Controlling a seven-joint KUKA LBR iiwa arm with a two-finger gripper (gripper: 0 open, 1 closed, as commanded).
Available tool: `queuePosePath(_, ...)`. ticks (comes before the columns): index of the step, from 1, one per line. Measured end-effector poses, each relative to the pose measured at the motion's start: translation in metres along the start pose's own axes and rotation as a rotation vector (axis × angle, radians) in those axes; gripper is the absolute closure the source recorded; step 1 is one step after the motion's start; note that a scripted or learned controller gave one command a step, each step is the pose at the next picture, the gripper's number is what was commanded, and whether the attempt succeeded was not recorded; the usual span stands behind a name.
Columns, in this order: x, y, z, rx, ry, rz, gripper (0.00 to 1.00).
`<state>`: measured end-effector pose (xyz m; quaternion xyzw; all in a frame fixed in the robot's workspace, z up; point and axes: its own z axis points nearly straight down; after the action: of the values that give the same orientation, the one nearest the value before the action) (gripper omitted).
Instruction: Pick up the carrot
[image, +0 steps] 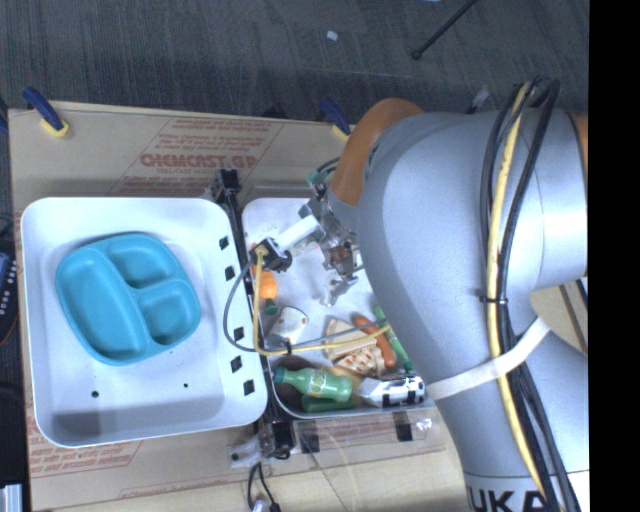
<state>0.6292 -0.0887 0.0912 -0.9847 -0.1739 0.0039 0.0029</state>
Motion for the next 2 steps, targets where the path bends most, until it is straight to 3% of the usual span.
queuePosePath(1, 0.001, -0.001, -0.011, 0.007, -0.003, -0.008, 1.00)
queuePosePath(2, -0.035, -0.040, -0.102, 0.000, 0.002, -0.230, 1.00)
